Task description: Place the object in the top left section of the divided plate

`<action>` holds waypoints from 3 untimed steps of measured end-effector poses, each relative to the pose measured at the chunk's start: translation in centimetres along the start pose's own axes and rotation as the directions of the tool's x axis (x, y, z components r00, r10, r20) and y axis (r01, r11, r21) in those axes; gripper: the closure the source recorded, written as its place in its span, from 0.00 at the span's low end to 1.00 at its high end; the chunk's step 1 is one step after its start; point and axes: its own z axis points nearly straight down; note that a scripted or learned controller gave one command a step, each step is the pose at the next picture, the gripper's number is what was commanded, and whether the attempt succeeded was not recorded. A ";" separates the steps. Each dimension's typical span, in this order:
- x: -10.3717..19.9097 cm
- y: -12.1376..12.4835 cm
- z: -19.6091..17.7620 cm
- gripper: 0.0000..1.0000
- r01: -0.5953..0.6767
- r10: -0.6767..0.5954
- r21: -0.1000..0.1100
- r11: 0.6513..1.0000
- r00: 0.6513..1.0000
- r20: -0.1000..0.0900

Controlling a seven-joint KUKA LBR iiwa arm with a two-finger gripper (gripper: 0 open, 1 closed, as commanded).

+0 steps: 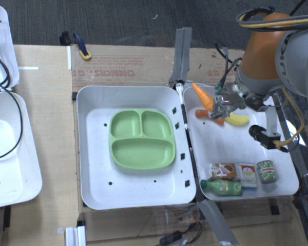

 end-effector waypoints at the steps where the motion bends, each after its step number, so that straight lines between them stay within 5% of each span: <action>1: 7.4 5.6 0.6 1.00 0.002 -0.002 -0.001 1.000 1.000 0.000; 2: 17.3 7.0 -2.6 1.00 -0.194 0.194 -0.002 0.981 0.981 0.000; 3: 23.6 7.3 -1.5 1.00 -0.035 0.035 -0.002 0.999 0.999 0.001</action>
